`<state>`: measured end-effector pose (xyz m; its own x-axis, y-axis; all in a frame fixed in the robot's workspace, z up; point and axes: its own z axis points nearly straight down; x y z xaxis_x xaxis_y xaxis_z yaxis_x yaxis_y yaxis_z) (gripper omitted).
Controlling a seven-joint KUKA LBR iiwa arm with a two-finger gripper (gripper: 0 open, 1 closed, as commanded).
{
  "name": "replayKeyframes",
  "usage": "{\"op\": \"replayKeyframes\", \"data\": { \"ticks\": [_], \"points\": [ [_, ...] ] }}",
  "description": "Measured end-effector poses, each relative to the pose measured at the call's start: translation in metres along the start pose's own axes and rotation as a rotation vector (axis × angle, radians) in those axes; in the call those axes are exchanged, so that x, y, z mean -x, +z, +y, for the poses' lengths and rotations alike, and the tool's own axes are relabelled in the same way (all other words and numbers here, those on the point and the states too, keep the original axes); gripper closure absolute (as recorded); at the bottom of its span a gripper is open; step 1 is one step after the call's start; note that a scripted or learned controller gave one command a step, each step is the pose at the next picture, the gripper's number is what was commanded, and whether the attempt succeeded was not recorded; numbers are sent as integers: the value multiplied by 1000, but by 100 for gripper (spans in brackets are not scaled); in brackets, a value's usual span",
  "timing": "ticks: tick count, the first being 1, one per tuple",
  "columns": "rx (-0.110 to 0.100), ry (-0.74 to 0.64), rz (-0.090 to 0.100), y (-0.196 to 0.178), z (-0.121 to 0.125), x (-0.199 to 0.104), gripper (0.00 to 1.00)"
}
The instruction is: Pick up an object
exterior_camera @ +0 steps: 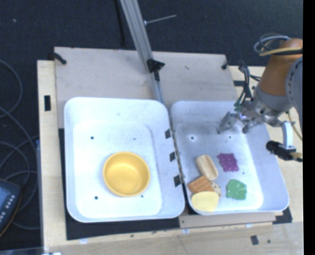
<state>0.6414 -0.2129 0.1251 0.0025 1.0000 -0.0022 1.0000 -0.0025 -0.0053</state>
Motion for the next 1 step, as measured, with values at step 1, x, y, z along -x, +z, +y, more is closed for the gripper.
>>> {"op": "replayKeyframes", "data": {
  "ticks": [1],
  "points": [
    [4, 1, -1, 25, 0, 1, 0]
  ]
}}
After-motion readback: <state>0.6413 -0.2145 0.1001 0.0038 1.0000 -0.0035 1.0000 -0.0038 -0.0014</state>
